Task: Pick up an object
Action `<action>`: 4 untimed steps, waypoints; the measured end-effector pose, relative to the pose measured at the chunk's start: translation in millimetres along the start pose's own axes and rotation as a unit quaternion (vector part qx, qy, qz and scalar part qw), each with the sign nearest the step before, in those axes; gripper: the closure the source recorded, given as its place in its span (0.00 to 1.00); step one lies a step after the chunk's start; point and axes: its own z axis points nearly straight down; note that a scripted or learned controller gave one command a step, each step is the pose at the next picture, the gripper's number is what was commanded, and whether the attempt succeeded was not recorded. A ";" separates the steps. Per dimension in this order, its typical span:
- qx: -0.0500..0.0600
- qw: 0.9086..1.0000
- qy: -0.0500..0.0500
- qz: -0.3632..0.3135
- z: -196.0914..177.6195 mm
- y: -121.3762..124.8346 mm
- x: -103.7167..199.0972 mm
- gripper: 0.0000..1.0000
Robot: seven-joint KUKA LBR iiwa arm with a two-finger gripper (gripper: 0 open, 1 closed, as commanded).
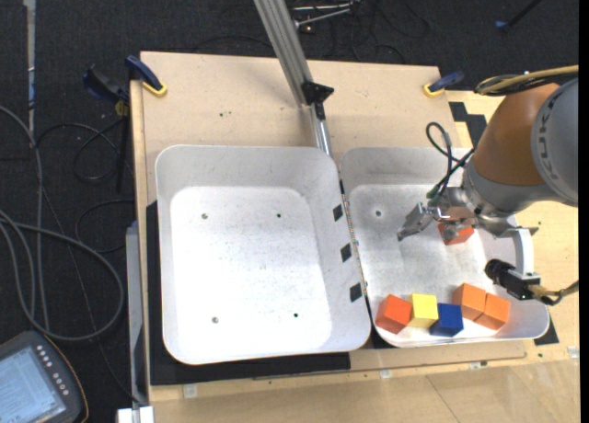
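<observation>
Nearest the camera, along the right bin's [368, 173] front rim, a row of blocks: an orange block [395, 313] at the left, touching a yellow block [424, 308], then a blue block [448, 320] just in front of and right of the yellow. Further right, two more orange blocks [484, 305] pressed together, near the bin's front right corner. All five resting on the bin floor, well apart from the gripper.

Beside it, the left bin [175, 173], larger, white and speckled, touching the right bin along a shared edge marked with black tape tabs.

Further back, in the middle of the right bin, the gripper [440, 221], reaching in from the right below the grey arm [552, 150] and its orange band [511, 141]. One grey finger [411, 222] pointing left and down toward the bin floor. Just right of it, a small red-orange block [456, 233] tucked under the gripper body, partly hidden. Cannot tell whether that block sits between the fingers or merely beside them, nor how wide the gripper stands. Black cable looping over the wrist.

Beyond the bins, the tan table [230, 90], with blue and yellow clamps [143, 74] at its far corners. A slanted metal pole [281, 30] running from the far edge down to the gap between the bins.
</observation>
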 end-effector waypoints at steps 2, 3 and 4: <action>0.003 1.000 0.001 0.001 16.7 0.4 0.0 1.00; 0.001 1.000 0.001 -0.001 -30.0 9.3 4.2 1.00; 0.001 1.000 0.000 -0.001 -76.1 3.7 3.1 1.00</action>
